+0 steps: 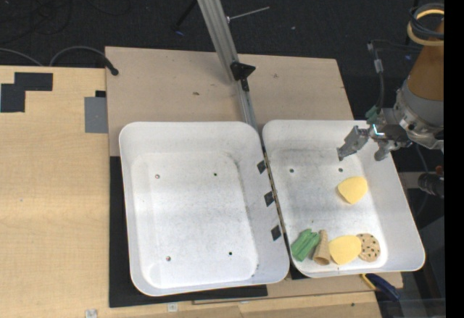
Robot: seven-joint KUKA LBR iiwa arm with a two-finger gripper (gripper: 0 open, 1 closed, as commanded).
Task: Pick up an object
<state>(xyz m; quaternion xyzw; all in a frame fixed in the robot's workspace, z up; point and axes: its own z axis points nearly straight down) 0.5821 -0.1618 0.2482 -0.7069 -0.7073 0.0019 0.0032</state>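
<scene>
My gripper (366,144) hangs over the upper right part of the right bin (304,143), its two grey fingers spread apart with nothing between them. Just below it lies a yellow wedge-shaped piece (352,190). Along the bin's near edge sit a green ridged object (305,244), a tan cone (321,248), a second yellow piece (345,249) and a chocolate-chip cookie (369,247).
The left bin (145,143) stands beside the right one, with black clips (268,198) along the shared wall. An aluminium rail (217,27) rises at a slant behind the bins. The arm's orange band (426,67) is at the right edge.
</scene>
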